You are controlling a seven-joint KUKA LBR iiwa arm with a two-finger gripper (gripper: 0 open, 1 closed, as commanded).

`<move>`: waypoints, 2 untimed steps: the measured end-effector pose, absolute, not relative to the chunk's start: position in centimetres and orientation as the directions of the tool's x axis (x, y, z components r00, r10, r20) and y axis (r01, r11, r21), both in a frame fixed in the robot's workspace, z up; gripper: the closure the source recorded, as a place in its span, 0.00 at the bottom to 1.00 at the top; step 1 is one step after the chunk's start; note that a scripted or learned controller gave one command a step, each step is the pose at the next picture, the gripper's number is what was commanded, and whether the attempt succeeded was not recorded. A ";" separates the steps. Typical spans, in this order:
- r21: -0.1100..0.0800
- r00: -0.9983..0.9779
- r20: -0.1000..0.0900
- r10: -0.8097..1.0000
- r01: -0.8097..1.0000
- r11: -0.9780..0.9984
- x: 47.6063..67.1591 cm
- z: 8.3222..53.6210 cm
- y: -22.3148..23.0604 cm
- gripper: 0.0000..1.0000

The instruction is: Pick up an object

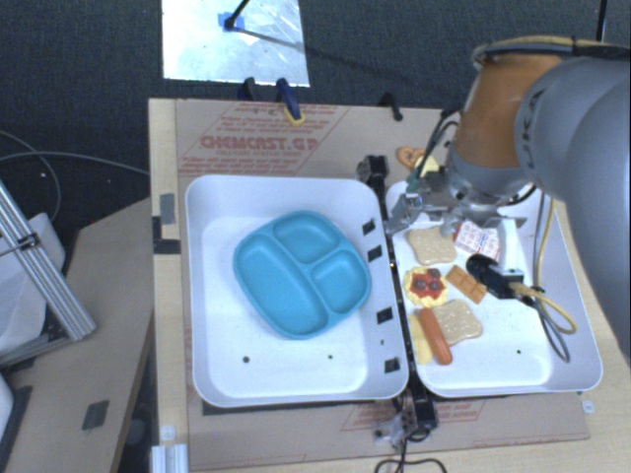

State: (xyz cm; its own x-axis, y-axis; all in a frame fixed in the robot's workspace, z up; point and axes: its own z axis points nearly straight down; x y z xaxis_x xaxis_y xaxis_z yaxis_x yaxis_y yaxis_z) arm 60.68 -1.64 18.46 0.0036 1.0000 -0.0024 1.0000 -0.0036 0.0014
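Reaches in from the right of the frame, with the gripper point(406, 205) set low at the upper left corner of the right bin point(577, 358), hard by the wall it shares with the left bin point(212, 294). Cannot tell the state of the jaws, apart or together, from this slant. Places the likeliest object, a pale bread slice point(431, 245), just below and to the right of the gripper, seemingly not between the jaws.

Packs more toy food close beneath it, down the left side of the right bin: a yellow round with red topping point(425, 284), an orange cracker point(465, 284), a second toast slice point(457, 319) and a sausage point(435, 336), several of them touching. Adds a red-and-white packet point(477, 236) just right of the bread slice. Leaves the blue divided plate point(301, 274) alone at the centre of the left bin.

Risks, on this evidence:
- Striking or pinching the bin wall rather than the food, given so little room at that corner.
- Skating over the bread slice, which lies flat and low on the bin floor and offers little to bite on.
- Nudging it into its neighbours, or catching two pieces at once, given the crowding.
- Coming up with nothing, should the descent land between corner and slice.
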 end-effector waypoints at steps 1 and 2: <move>0.007 -0.004 -0.001 1.000 1.000 0.004 67.1 18.5 -3.1 0.00; 0.001 -0.009 0.003 1.000 1.000 0.009 64.3 18.4 3.3 0.00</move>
State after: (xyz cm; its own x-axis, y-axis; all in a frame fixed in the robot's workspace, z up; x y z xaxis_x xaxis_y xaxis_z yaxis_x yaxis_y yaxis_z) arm 64.29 3.31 18.44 -0.0092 1.0000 0.0030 1.0000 0.0092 0.0008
